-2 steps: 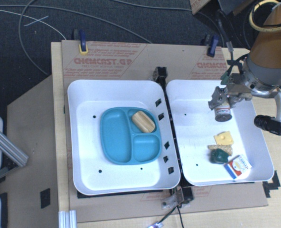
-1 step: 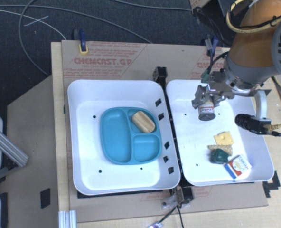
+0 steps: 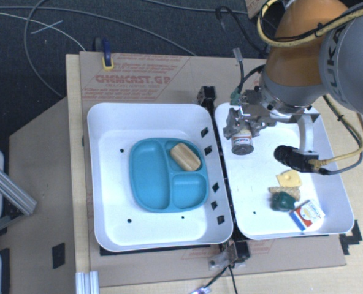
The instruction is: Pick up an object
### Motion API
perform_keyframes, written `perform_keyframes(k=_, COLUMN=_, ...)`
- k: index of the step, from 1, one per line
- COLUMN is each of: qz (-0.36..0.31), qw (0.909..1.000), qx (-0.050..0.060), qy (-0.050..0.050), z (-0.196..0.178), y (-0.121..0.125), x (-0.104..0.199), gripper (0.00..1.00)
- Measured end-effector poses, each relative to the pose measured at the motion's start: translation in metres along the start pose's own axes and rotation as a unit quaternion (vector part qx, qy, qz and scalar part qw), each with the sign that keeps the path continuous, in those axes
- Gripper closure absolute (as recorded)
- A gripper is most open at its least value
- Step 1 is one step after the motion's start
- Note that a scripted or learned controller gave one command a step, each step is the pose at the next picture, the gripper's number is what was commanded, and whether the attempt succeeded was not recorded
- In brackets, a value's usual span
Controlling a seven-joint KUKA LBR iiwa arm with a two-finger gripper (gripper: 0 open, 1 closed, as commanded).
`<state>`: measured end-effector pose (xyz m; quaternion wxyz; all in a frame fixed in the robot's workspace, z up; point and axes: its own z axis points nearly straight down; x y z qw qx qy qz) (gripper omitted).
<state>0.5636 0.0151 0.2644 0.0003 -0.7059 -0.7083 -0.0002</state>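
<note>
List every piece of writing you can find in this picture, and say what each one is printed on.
"CHEMCAST G.P": red print on the cardboard sheet behind the left bin; the smaller lines around it are too blurred to read.
Label on the small can under the claw: too small to read.
Red, white and blue packet in the right bin: print is unreadable.

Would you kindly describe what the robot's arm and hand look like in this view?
The arm is bulky and grey, with a rounded orange band above the wrist. A yellow cable loops beside that band, and thinner dark cables run along the arm. The hand is a small assembly of silver-grey metal with dark fittings.
</note>
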Motion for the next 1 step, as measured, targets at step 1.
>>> perform_keyframes(k=1, qz=-0.001, qw=1.0000, qx=0.000, qy=0.000, z=0.0033, y=0.0017, x=0.0536, gripper=1.00)
